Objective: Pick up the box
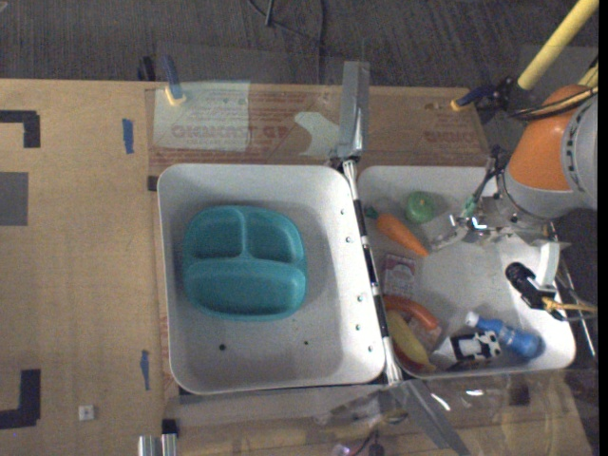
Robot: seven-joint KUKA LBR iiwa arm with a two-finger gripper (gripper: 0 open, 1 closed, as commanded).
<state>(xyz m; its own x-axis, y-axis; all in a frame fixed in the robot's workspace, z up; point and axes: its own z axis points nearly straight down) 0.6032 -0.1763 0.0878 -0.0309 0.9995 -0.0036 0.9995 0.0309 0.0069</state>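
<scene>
The gripper (472, 224) hangs over the right bin (560, 350); I cannot tell its jaw state. It should centre above the small box (399, 275), clear of the carrot (401, 235).

Gripper (467, 224) hovers over right bin (475, 283), apparently above box (399, 275).

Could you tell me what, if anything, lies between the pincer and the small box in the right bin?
Nothing visible blocks it. The pincer hovers near the green object; the box lies flat below the carrot, with bare bin floor between them.
</scene>
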